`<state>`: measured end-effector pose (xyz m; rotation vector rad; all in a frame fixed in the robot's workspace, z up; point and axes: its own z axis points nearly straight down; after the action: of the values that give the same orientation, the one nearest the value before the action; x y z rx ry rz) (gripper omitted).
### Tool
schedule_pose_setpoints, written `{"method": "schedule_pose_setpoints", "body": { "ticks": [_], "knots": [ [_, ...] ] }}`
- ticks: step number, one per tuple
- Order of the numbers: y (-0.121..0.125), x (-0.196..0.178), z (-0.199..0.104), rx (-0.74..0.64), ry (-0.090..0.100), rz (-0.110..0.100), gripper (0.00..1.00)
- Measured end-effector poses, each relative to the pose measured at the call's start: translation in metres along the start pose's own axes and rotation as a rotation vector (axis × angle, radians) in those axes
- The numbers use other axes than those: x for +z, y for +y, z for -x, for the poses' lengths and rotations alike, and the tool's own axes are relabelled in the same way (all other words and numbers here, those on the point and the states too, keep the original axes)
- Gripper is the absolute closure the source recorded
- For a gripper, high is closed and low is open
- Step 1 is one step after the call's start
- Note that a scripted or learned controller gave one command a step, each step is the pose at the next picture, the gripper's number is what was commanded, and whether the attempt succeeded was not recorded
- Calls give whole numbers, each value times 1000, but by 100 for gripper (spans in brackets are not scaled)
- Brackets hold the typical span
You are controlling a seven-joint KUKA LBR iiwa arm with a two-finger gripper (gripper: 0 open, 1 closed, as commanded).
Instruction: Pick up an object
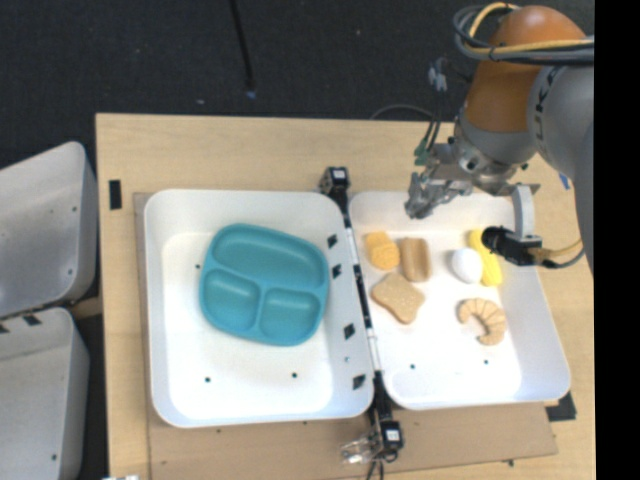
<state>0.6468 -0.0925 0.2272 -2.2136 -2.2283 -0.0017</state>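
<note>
Tan bread roll lies just below our gripper (jaw state: we cannot tell) | long axis runs up-down | next: descend

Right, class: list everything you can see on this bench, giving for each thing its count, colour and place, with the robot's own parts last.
Bins: two, white, side by side on the bench.
Divided plate: one, teal, in the left bin.
Round biscuit: one, orange-tan, right bin near the divider.
Bread roll: one, tan, beside the biscuit.
Toast slice: one, tan, below them.
Egg: one, white, right bin.
Yellow item: one, beside the egg.
Croissant: one, tan, below the egg.
Arm: one, grey and orange, from the right.
Pincer: one, grey, over the right bin's top edge.
</note>
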Motion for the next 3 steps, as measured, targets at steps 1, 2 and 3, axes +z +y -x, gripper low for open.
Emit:
{"method": "schedule_pose_setpoints", "body": {
  "ticks": [1, 2, 3],
  "knots": [
    [-18, -9, -45, 1, 0, 0, 100],
    [-27, -2, -91, 2, -1, -1, 100],
    [-32, -15, -137, 0, 0, 2, 100]
  ]
}}
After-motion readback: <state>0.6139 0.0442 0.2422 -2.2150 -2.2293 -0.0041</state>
